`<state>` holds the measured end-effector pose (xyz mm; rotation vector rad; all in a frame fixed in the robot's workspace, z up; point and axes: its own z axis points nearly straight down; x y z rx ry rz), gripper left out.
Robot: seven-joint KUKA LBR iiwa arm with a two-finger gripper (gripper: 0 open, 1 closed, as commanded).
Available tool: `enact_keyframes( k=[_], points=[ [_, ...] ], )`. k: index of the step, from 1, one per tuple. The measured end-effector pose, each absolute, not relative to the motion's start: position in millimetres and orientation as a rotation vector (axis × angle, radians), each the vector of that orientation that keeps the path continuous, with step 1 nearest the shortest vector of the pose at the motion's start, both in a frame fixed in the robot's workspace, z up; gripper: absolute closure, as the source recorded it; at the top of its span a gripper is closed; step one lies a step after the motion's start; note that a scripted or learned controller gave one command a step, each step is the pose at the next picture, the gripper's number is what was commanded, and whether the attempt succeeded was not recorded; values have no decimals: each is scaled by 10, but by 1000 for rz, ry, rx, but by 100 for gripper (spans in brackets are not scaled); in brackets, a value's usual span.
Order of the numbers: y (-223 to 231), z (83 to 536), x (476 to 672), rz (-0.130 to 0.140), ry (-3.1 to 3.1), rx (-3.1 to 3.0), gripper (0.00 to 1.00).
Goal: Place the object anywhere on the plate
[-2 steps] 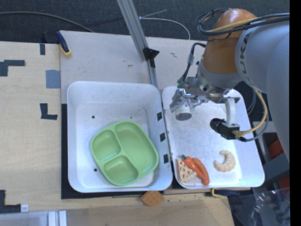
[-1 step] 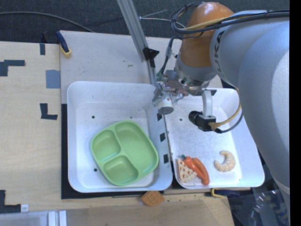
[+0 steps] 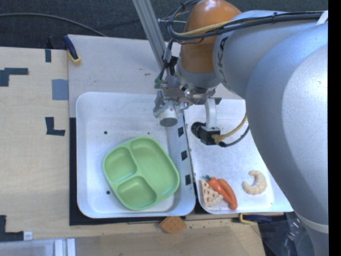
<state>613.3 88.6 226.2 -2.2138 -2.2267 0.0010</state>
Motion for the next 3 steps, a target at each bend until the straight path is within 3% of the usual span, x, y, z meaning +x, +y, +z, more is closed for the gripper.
enact_keyframes(
  k=[1,2,3],
  points=[
    [1277,2192,6411,1,-2226,-2216,100],
    [1733,2272,6535,-1,-2227,-2214,100],
    [1705,2269,6532,4,-2225,-2218,0]
  ],
)
